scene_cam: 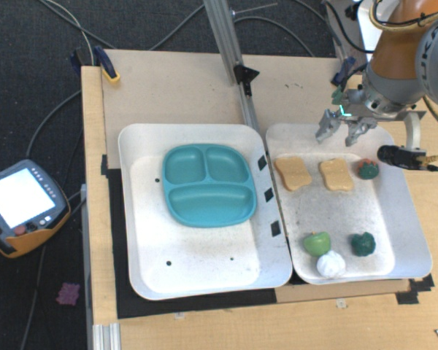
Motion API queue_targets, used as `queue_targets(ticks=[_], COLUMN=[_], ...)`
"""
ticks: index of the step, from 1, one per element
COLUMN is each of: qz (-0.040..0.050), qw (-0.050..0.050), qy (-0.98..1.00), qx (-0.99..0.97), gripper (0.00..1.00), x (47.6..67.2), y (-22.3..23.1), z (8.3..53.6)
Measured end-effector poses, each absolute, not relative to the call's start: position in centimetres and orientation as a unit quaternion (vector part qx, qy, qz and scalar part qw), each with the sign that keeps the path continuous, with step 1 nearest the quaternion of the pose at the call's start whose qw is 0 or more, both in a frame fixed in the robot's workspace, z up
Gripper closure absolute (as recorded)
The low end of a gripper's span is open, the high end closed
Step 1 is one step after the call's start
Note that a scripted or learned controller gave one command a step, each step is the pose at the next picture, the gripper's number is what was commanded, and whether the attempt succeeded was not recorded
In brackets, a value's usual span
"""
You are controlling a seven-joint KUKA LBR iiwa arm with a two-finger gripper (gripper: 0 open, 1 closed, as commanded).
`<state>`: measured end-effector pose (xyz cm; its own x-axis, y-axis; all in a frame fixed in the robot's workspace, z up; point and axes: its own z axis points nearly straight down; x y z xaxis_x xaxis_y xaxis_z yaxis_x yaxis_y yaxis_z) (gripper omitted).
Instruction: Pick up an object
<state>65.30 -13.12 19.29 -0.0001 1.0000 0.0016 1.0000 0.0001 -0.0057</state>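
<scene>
The arm (401, 42) reaches down, its pincer (341, 131) spread and bare above the right bin's (416, 224) far edge.

Grey arm with orange band reaching in from the right, pincer (341, 133) pointing down, fingers spread, nothing between them

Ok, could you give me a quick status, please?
Gripper open, holding nothing, above right bin's far edge. Nearest: bread slice. Nothing in the way.

end effector (341, 131) open above right bin (401, 195) | teal tray (207, 184) in left bin (142, 195)
</scene>
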Motion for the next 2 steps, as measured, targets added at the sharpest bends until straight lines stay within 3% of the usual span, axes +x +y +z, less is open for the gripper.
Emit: queue_targets(ticks=[1, 2], qz=[-0.0002, 0.0013], qw=[0.000, 0.002], qy=[-0.707, -0.708], qx=[-0.707, -0.707], gripper=[0.00, 0.00], x=[65.4, 65.6], y=[-13.1, -12.3], z=[19.6, 15.0])
